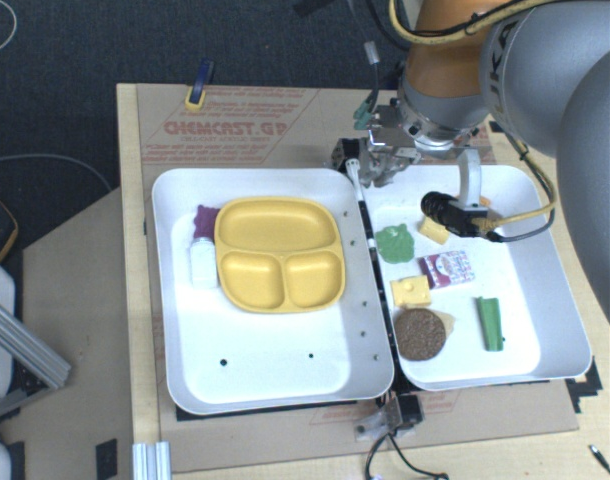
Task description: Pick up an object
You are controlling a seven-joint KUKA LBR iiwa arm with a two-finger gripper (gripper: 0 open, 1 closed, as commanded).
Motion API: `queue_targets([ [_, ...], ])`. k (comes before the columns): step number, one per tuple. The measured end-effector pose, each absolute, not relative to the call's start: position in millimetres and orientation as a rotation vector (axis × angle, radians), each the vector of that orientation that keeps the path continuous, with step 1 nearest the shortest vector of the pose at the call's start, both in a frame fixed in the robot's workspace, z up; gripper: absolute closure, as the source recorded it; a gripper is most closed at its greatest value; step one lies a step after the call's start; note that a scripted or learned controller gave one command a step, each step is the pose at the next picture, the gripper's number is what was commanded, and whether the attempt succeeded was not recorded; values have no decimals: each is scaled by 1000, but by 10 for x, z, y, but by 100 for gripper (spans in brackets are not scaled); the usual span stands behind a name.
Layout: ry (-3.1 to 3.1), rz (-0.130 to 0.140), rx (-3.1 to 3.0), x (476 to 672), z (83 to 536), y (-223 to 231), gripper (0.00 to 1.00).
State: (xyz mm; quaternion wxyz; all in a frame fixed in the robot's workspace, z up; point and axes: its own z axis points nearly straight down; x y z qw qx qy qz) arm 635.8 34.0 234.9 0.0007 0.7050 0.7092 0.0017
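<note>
Above the right bin's (545, 258) eleven-o'clock corner hovers the gripper (385, 163); whether spread or pinched, I cannot tell.

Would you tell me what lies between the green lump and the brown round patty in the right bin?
In the camera view, a yellow cheese-like block lies between the green lump and the brown patty.

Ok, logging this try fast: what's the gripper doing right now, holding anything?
Gripper: over the top edge of the right bin; open or shut cannot be told, and nothing is visibly held.
</note>
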Motion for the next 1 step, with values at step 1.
queue_targets([
  [1, 2228, -4, 2220, 6353, 2139, 621, 100],
])
